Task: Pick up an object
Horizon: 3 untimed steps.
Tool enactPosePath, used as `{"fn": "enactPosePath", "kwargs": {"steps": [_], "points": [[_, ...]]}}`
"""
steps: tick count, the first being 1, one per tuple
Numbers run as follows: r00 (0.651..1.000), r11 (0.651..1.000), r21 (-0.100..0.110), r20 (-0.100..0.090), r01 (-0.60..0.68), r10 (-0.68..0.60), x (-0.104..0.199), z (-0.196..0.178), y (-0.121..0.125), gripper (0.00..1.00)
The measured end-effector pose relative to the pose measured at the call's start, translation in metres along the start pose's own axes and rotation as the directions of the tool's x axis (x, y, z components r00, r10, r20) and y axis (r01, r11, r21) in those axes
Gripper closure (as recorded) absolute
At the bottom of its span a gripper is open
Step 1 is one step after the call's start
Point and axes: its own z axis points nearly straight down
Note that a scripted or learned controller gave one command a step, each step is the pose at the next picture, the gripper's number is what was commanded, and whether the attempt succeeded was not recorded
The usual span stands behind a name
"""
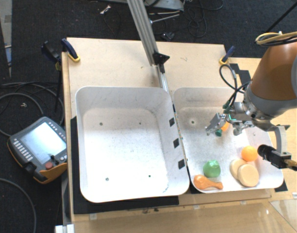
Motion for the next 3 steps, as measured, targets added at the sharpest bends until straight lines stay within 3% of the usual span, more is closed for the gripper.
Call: {"fn": "enactPosePath", "kwargs": {"steps": [1, 3], "points": [[1.0, 1.0, -0.005, 0.001, -0.002, 0.002, 0.0, -0.002, 0.001, 0.0], [1.0, 1.0, 0.002, 0.0, -0.003, 0.003, 0.001, 0.105, -0.001, 0.0]]}}
